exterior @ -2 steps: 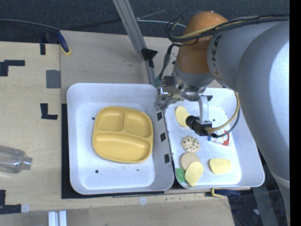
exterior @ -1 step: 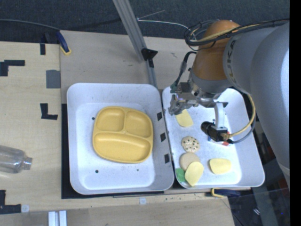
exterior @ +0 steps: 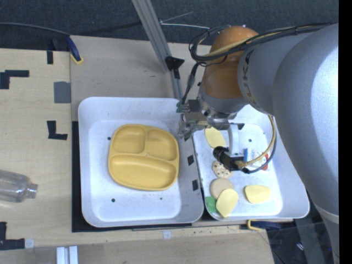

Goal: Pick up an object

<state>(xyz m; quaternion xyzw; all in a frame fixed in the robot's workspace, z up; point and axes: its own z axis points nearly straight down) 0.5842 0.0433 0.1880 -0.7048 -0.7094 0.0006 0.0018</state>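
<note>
My gripper [exterior: 188, 126] hangs over the ridge between the two white bins, at its far end. Nothing can be seen held in it. In the right bin [exterior: 286, 202] lie several small food-like pieces. A yellow piece [exterior: 215, 137] lies just right of the gripper. Nearer the front are a speckled cookie [exterior: 221, 171], a beige round piece [exterior: 220, 187], a pale yellow piece [exterior: 227, 202] and another yellow piece [exterior: 257, 193]. A green bit [exterior: 210, 205] peeks out at the front left corner. The arm hides the bin's far right part.
A yellow divided plate [exterior: 144, 156] fills the middle of the left bin [exterior: 93, 120]. A clear plastic bottle [exterior: 15, 186] lies on the bench at far left. A slanted metal pole [exterior: 152, 29] rises behind the bins.
</note>
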